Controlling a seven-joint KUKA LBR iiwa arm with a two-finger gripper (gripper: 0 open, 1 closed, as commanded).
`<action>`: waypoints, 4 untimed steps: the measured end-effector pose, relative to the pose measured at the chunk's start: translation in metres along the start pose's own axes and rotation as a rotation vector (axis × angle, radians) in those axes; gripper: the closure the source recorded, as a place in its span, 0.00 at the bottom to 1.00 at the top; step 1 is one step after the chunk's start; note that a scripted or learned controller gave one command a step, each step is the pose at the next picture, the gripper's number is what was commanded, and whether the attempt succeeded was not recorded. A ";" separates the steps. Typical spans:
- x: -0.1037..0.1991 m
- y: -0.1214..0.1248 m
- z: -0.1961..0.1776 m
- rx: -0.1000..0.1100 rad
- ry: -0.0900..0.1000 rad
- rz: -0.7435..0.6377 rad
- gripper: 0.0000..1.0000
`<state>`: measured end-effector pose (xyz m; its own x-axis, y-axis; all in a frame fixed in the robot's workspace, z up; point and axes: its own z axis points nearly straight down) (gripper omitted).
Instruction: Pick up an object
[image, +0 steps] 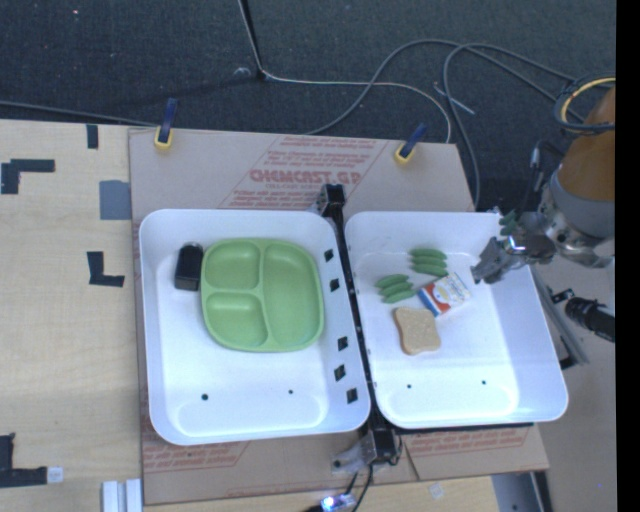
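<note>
Near edge first: in the right shallow white plastic bin (520, 395), the tan bread-slice-shaped toy (417, 331) lies abt centre, flat. Looks light, prob stiff plastic or foam, w/ thin edges, so you'd do best pinching across its narrow width from straight above. Just at its 1 o'clock, nearly touching, sits the small red-white-blue carton (444, 295); boxy, light, flat sides, likely the easiest grab if the jaws line up w/ its short side. At its 10 o'clock, two green pea-pod-shaped toys: one (394, 289) nearer, one (428, 262) farther. Slim, rounded, prob slick; they may roll or squirt out, so take them mid-length.

Left white bin (160, 330): a pale green three-compartment plastic plate (264, 295) w/ a small black block (188, 267) touching its 9 o'clock rim.

The two-finger gripper (489, 266) hangs at the right bin's 2 o'clock side, near the carton, not touching it. It's dark and blurry, so you can't tell how the claw is set; nothing is seen between its tips. Arm body is cut off at frame's 3 o'clock edge.
</note>
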<state>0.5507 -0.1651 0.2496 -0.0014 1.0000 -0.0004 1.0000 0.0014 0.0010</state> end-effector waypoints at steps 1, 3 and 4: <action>0.044 0.007 0.004 0.001 0.000 -0.003 1.00; 0.143 0.012 0.004 0.002 0.001 -0.005 1.00; 0.191 0.018 0.004 0.003 0.000 -0.003 1.00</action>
<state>0.5680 0.0263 0.2460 -0.0040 1.0000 -0.0002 1.0000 0.0040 -0.0017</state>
